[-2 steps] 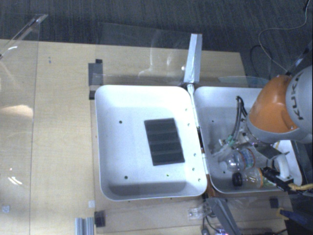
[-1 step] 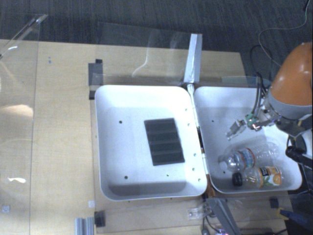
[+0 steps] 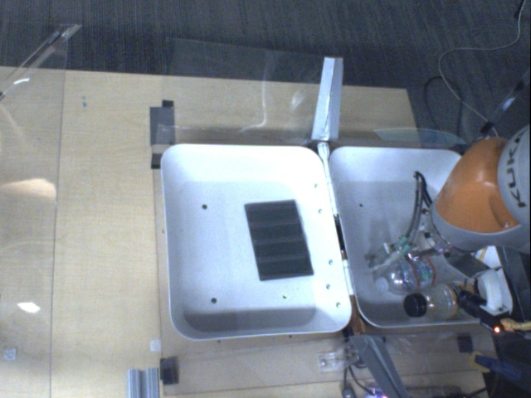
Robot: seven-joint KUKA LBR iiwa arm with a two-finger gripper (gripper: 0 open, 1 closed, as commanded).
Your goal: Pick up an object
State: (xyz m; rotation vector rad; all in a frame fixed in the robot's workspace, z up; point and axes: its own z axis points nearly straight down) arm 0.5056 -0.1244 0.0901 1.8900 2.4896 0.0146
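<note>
Objects for the pick lie in the right bin [image 3: 365, 189]: a clear plastic bottle with a black cap [image 3: 427, 303] on its side near the front wall, and just behind it a tangle of clear, glinting pieces [image 3: 398, 259] too jumbled to name. Black letters on the arm's orange band [image 3: 473, 193] run off the right edge, with only "KU" readable. The arm hangs over the right bin's far right part, hiding the floor beneath it. The gripper [image 3: 415, 251] reaches down into the tangle; whether it is spread, closed, or holding anything cannot be told. The left bin [image 3: 191, 222] holds a dark ribbed rectangular slab [image 3: 279, 240]. Both bins rest on a pale wooden bench [image 3: 91, 222], with dark carpet [image 3: 249, 7] beyond.
</note>
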